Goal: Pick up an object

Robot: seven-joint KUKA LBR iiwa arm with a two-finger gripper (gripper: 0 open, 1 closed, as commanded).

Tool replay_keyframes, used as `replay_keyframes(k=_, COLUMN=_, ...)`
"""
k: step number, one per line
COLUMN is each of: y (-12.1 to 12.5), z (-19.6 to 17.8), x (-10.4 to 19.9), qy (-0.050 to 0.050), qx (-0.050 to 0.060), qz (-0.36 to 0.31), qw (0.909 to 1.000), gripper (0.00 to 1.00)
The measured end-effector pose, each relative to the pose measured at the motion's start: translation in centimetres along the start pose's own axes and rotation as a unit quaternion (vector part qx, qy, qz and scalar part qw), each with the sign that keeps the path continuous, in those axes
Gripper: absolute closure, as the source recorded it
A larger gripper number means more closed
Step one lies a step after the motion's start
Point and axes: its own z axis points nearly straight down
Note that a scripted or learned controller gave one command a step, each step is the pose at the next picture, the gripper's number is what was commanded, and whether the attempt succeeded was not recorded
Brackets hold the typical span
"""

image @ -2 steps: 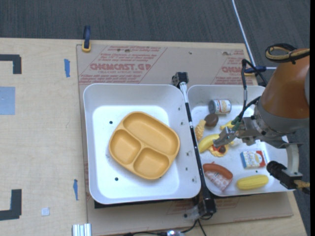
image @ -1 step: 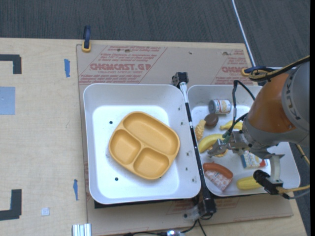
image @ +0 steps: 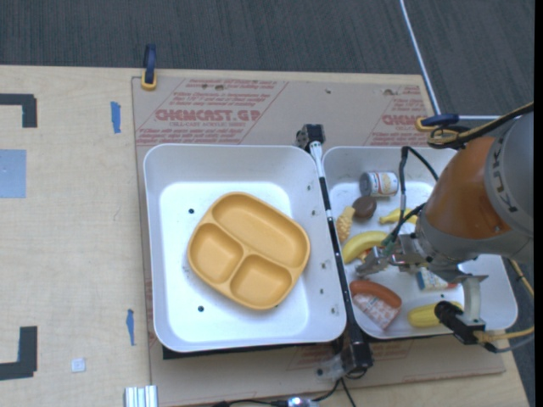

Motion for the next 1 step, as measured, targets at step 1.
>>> replay_keyframes(k=1, y=0.05, z=0.01, x=0.07, qy=-0.001, qx=0.000, qz=0.000, qw=1.0000, gripper=0.00)
